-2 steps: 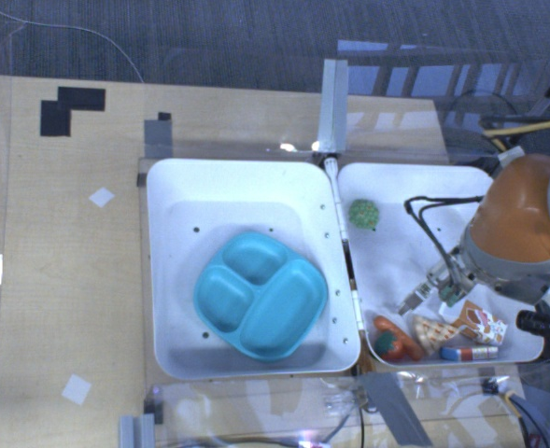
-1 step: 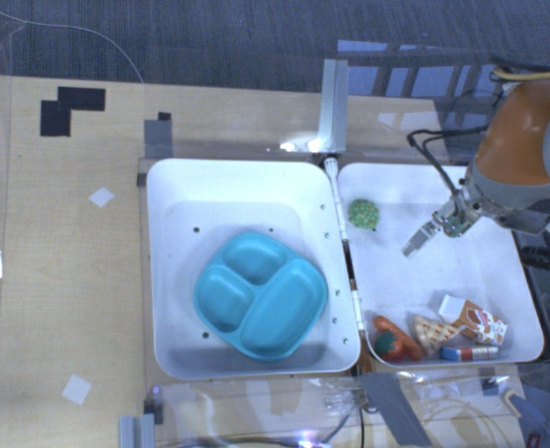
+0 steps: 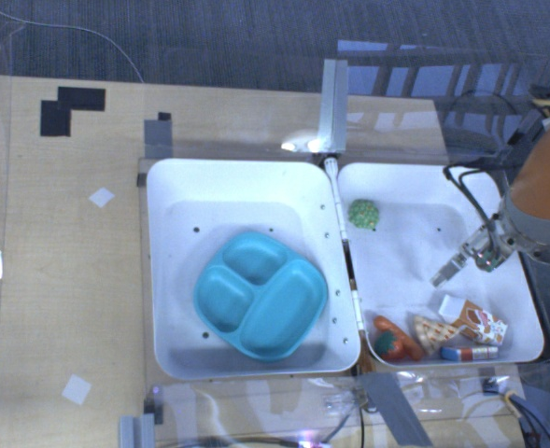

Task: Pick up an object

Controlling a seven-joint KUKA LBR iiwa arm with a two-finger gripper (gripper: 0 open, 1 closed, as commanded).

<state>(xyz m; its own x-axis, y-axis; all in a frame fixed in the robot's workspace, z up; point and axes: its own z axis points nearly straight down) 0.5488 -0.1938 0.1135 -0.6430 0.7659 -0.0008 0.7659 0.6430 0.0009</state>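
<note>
My gripper [image 3: 449, 270] hangs over the right bin [image 3: 415, 241], right of its middle, pointing down and to the left. It is above bare bin floor, just over a small white block [image 3: 449, 304]. Nothing shows in its grasp. A green lumpy ball [image 3: 364, 215] lies at the bin's upper left. Along the front wall lie a red and orange vegetable [image 3: 393, 340], a tan waffle wedge [image 3: 432, 329], a small printed carton [image 3: 483, 325] and a blue and red tube [image 3: 469, 352].
The left bin [image 3: 172, 250] holds a blue divided plate [image 3: 260, 294]. A metal post [image 3: 333, 105] stands behind the wall where the two bins meet. The arm's orange band [image 3: 545, 180] shows at the right edge, with black cables near it.
</note>
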